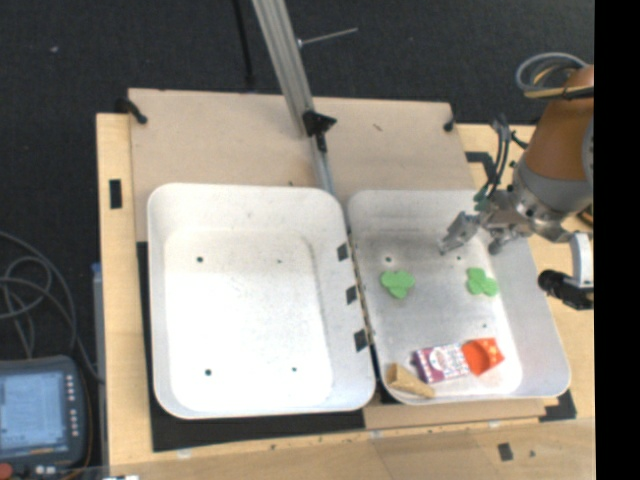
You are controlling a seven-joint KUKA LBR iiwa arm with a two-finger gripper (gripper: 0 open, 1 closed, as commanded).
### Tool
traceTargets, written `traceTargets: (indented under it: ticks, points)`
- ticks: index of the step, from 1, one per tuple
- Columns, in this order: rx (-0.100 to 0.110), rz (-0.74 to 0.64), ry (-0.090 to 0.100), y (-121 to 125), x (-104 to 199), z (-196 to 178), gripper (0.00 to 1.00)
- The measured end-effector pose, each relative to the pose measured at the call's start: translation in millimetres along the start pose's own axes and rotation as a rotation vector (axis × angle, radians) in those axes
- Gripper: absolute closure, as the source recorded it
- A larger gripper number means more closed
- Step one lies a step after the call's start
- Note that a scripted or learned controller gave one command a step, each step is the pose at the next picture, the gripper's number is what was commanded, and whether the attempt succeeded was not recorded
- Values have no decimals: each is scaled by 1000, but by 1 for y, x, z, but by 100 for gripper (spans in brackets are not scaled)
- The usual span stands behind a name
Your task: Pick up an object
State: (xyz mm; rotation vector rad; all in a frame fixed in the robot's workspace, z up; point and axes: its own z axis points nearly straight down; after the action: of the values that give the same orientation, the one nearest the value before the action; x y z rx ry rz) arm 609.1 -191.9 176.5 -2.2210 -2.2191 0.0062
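Right bin holds all candidates. Pincer hovers above its upper part, fingers spread, nothing between them. Nearest: small green piece, just below pincer; twin green piece further left. Look light, flat, probably soft; pinch across narrow middle. Purple-orange packet at bin's lower edge: crinkly, likely slippery.

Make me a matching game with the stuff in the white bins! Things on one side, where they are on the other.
Things:
1. green piece
2. second green piece
3. purple and orange packet
4. hand

Places:
A. along the near edge of the right bin
B. over the far part of the right bin
C. close to the divide between the two bins
D. toward the right bin's outer side, under the hand

Pairs: 1-C, 2-D, 3-A, 4-B
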Motion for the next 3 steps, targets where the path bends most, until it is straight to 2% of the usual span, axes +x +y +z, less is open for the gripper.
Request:
traceTargets:
  ticks: [1, 2, 3]
  points:
    - [1, 1, 0, -6, -2, 62, 0]
    - [-4, 5, -2, -6, -4, 76, 0]
    - [-9, 9, -2, -5, -5, 63, 100]
